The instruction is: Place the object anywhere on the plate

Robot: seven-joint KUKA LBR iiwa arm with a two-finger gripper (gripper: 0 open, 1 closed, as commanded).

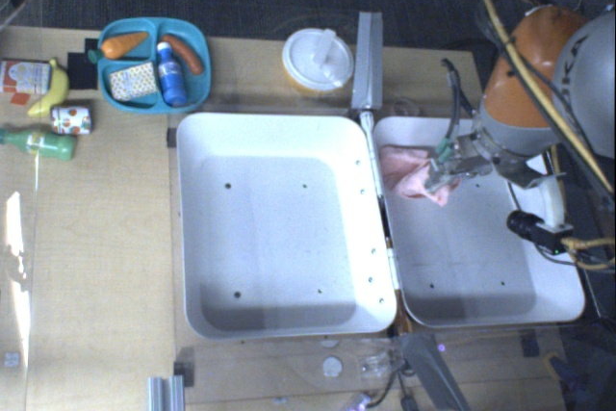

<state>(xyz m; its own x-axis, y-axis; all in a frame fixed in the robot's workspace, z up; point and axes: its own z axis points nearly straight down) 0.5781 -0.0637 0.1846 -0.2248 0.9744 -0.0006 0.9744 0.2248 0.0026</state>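
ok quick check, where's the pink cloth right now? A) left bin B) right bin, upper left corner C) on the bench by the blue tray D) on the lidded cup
B: the pink cloth lies crumpled in the upper left corner of the right bin, with the gripper at its right edge.

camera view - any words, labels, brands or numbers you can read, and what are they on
None can be read.
Small carton at the bench's left edge: red and white print, too blurred to read.
Small can beside it: patterned label, too small to read.
Blue bottle in the blue divided tray: no legible label.
White lidded cup: no print seen.
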